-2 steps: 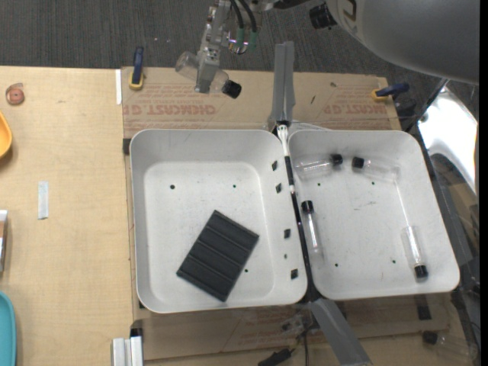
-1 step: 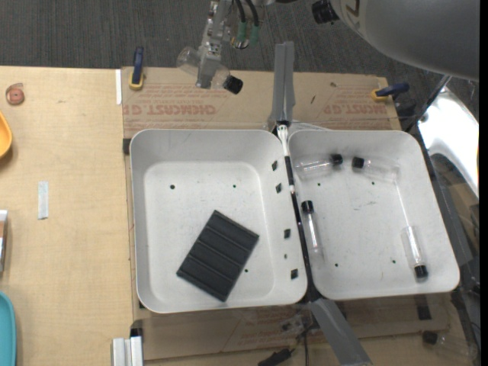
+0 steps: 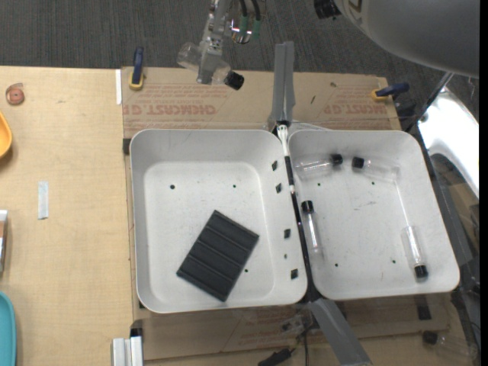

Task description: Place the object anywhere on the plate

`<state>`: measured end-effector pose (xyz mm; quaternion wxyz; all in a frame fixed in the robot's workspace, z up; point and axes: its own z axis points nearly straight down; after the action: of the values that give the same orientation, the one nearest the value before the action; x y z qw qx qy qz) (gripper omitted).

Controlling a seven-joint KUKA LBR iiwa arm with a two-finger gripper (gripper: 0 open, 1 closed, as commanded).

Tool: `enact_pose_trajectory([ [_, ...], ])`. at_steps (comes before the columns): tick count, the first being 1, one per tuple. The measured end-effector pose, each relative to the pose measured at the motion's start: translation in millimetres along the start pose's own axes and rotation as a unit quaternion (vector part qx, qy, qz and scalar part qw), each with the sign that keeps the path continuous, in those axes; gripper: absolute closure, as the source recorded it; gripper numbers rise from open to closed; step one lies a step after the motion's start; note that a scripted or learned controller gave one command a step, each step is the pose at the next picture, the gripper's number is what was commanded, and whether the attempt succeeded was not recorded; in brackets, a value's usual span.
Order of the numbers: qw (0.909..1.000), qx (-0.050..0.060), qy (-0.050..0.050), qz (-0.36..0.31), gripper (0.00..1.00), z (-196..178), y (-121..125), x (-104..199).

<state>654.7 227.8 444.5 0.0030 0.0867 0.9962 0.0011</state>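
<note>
Black ribbed rectangular plate [image 3: 219,255] lies askew in the left white bin [image 3: 160,227], lower centre. Clear black-capped plastic tubes [image 3: 311,227] rest in the right bin [image 3: 358,219]. Your gripper [image 3: 212,59] hangs top centre, and I can't tell its grip.

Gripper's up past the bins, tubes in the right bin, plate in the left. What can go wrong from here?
1. One tube lies right along the divider wall of the right bin; the gripper likely lacks room to straddle it.
2. A far tube and its neighbour lie almost cap to cap; a grab there may knock both.
3. Tubes are round and could roll off the plate.
</note>
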Motion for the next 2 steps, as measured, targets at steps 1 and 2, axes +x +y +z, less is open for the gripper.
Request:
enact_pose_trajectory([
  [1,0.9277,-0.001,0.002,-0.373,1.00,64.1,-1.4,8.9],
  [2,0.9288,-0.002,0.000,-0.370,1.00,54.9,-2.5,7.0],
])
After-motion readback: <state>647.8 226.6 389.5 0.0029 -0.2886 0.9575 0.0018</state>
